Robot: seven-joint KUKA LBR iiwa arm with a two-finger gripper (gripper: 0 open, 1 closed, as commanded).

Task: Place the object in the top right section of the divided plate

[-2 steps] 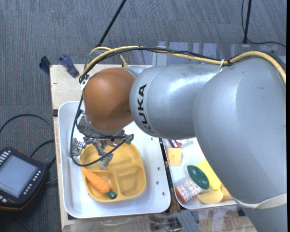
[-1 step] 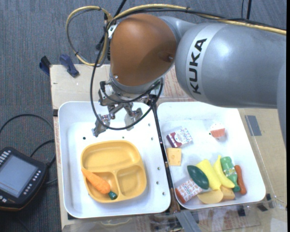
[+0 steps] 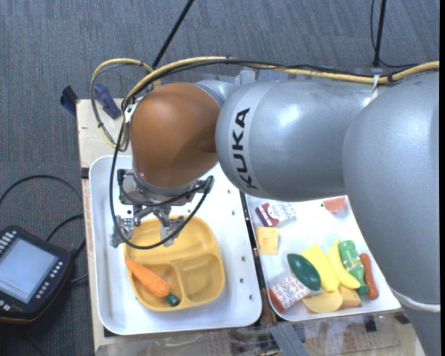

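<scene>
- Camera view looks down at a slant on the counter, where two shallow white bins sit side by side.
- I take the yellow divided plate as my landmark; it lies in the left bin, toward that bin's near half.
- On the plate, a toy carrot lies aslant across the lower left section, its dark green stem end pointing toward the plate's near rim.
- Just above the plate's upper left rim hangs the end effector, a cluster of dark metal parts and looped cable under the arm's orange band.
- Whether the end effector is released or clenched I cannot tell; its tip is lost in the clutter of parts, and I make out nothing gripped there.
- Right of the plate, past the left bin's wall, the right bin holds a heap of toy food.
- In that heap, nearest the plate, a pale yellow cheese wedge lies flat, and beyond it a small red and white packet.
- Farther right of the plate are a dark green avocado-like piece, a yellow banana-like piece, a green bottle shape and a second red and white packet.
- The grey KUKA arm spans the scene above and to the right of the plate, covering much of the right bin's far side.
- Well left of the plate, off the counter on the carpet, lies a teach pendant with a pale screen.
</scene>
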